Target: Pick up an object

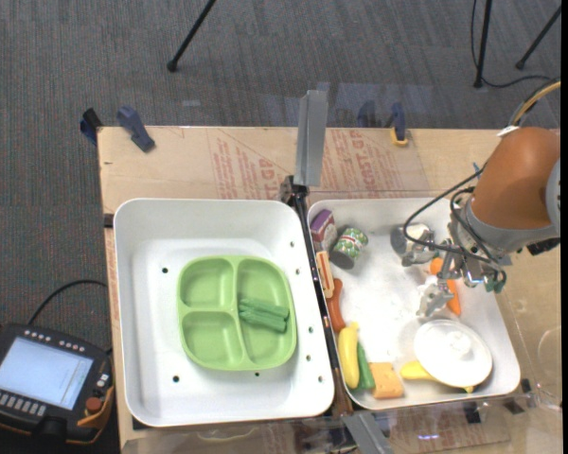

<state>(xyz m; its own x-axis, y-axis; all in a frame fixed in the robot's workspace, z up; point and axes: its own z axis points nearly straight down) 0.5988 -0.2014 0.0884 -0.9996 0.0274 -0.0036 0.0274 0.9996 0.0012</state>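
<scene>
Gripper (pixel 442 296) is hovering in the right bin (pixel 507 348), its opening impossible to tell. Just beside it an orange carrot (pixel 452 301) is lying, with a white plate (pixel 452 353) nearer.

Grey arm (pixel 521 197) with an orange band, trailing black cables.

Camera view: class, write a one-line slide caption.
Arm's gripper hangs over the toy-filled right bin; green tray sits in the left bin.
</scene>
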